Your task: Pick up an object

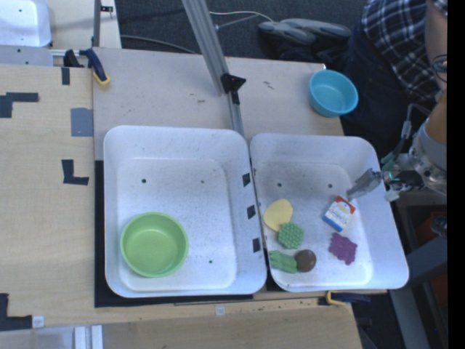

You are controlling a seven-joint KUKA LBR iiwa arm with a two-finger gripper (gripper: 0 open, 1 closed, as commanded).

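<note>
A small white carton (338,214) with red and blue print lies tilted in the right bin (378,167), near that bin's right wall, with the end effector (362,185) poised just above and to its right; whether it is open or closed cannot be told from this angle. Around the carton sit a purple jagged piece (342,247) just below it, a yellow disc (278,214) and a green waffle-textured round (290,235) to its left, and a brown ball (305,259) touching a green block (282,261) near the front wall. The left bin (174,140) holds a lime-green bowl (154,244) in its front-left corner. On the worktop (167,86) behind the bins stands a blue bowl (333,93).
</note>
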